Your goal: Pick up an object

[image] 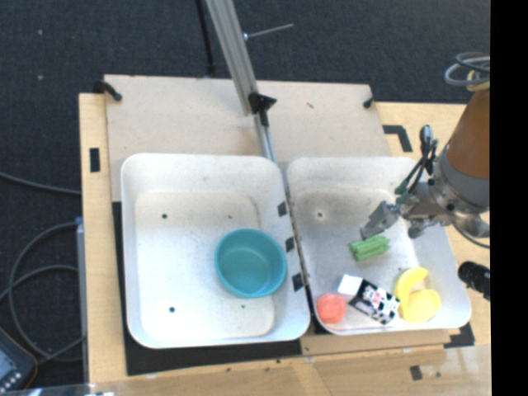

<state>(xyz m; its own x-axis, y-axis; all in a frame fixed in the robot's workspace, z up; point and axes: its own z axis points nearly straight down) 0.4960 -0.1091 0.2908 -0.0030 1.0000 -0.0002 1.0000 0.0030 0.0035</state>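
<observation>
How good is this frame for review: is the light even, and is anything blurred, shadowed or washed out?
Camera view: light is even and soft, with no hard glare on the right bin; the gripper looks slightly soft and casts a faint shadow over the green block; the teal bowl is sharp; small print on the black-and-white item is too coarse to read.

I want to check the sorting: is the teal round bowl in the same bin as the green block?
No, the teal round bowl sits in the left white bin, while the green block lies in the right white bin.
</observation>
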